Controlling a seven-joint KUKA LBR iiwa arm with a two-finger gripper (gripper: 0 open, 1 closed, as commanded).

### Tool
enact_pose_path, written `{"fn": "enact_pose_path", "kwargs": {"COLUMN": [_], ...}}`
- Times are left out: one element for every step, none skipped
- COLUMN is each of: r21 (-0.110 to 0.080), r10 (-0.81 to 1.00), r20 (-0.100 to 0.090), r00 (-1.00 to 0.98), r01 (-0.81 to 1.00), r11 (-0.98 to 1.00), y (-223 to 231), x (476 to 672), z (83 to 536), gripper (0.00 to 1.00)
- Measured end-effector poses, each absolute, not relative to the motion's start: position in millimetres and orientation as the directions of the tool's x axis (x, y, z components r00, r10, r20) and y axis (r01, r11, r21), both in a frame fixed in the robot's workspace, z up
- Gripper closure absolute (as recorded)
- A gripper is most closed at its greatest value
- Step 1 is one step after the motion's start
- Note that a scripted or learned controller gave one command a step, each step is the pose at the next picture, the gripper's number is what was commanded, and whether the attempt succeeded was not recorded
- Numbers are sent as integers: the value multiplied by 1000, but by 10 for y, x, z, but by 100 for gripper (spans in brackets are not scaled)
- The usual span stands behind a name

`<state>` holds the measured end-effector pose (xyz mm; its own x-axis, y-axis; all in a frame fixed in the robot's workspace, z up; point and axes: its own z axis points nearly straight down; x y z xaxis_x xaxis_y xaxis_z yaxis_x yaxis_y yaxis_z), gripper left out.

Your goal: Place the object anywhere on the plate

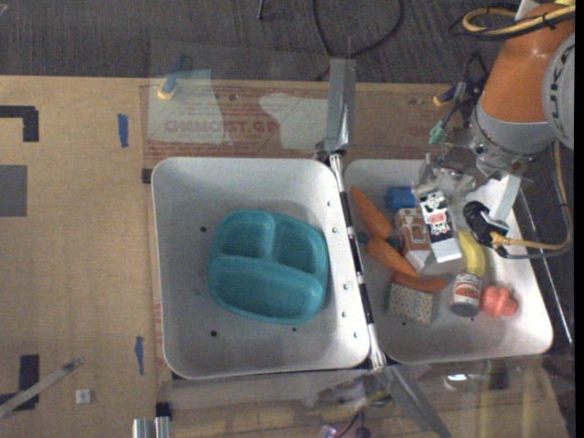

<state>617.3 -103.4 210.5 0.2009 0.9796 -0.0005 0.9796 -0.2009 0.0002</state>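
I judge I'm at the picking step: my pincer (436,210), grip unreadable, hovers over clutter, plate (267,265) well left; next needs a firm grasp.

Two white bins (182,336) (529,331) are set side by side on the brown bench (73,245), with bits of blue tape (122,130) stuck on.

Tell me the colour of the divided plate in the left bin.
Teal, a blue-green; the plate shows plainly in the camera view, lying in the left bin.
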Motion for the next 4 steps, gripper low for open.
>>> {"fn": "enact_pose_path", "kwargs": {"r21": [-2, 2, -4, -3], "r10": [992, 930, 951, 951], "r20": [0, -1, -1, -1], "r00": [127, 368, 310, 309], "r01": [992, 930, 951, 951], "r11": [-127, -368, -310, -309], "y": [-332, 17, 741, 742], "x": [6006, 6476, 6226, 6228], "z": [2366, 2831, 2364, 2370], "gripper": [100, 100, 100, 0]}}
